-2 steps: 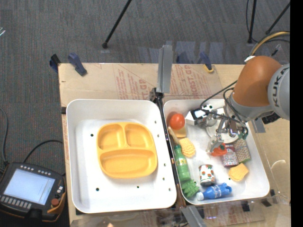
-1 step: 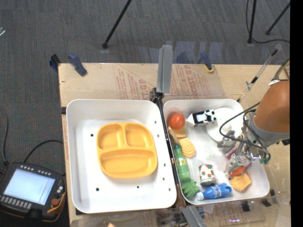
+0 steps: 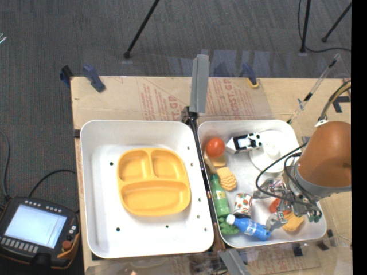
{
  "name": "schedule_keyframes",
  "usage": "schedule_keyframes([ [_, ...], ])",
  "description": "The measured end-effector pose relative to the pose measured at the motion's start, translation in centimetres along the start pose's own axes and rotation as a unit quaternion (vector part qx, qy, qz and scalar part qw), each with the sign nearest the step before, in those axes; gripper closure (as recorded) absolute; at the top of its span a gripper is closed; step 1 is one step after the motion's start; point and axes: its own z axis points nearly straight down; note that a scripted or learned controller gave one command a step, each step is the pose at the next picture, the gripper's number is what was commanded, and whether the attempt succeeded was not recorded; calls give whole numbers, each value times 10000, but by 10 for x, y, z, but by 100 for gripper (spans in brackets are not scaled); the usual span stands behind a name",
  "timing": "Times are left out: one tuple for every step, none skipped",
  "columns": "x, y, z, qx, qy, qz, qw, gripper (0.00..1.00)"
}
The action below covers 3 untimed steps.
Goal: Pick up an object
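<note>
Tan wedge-shaped toy food (image 3: pixel 294 223), likely light and stiff, lies beneath the gripper (image 3: pixel 287 211) in the right white bin (image 3: pixel 261 124); gripper state unclear; flat sides suit grasping.

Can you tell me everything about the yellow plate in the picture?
The yellow plate looks like smooth plastic, with rounded corners. Raised ridges split it into three compartments: two small ones at the far side and one long one at the near side. It lies flat, right way up, about in the middle of the left bin, a little askew, resting on the bin's white floor. All three compartments look bare, and nothing else touches it.
</note>
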Motion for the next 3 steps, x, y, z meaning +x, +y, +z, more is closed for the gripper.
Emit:
schedule_keyframes([
  [-1,1,-9,-2,-1,-20,10000,100],
  [-1,2,-9,-4,3,-23,10000,0],
  [-2,3,-18,-8,-3,-41,10000,100],
])
